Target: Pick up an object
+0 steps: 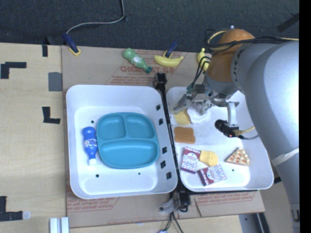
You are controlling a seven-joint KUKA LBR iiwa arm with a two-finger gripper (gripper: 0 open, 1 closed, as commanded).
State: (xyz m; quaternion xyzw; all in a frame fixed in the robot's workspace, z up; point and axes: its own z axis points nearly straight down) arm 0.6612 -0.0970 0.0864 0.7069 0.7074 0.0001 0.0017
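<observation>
My gripper (pixel 187 102) hangs low in the far left part of the right bin (pixel 252 181), over a pale yellow cheese-like piece (pixel 182 117) and a white object (pixel 198 114). Nearby in that bin lie a toast slice (pixel 184 134), a pink-and-white packet (pixel 190 159), a yellow cracker (pixel 209 157), a dark red packet (pixel 212 174) and a pizza slice (pixel 238 157). The arm's grey body covers the bin's right side.
The left bin (pixel 77 106) holds a blue divided plate (pixel 128 140) and a blue bottle (pixel 89 144). Behind the bins lie a green bottle (pixel 137 60) and a banana (pixel 168 60). A black divider (pixel 164 125) separates the bins.
</observation>
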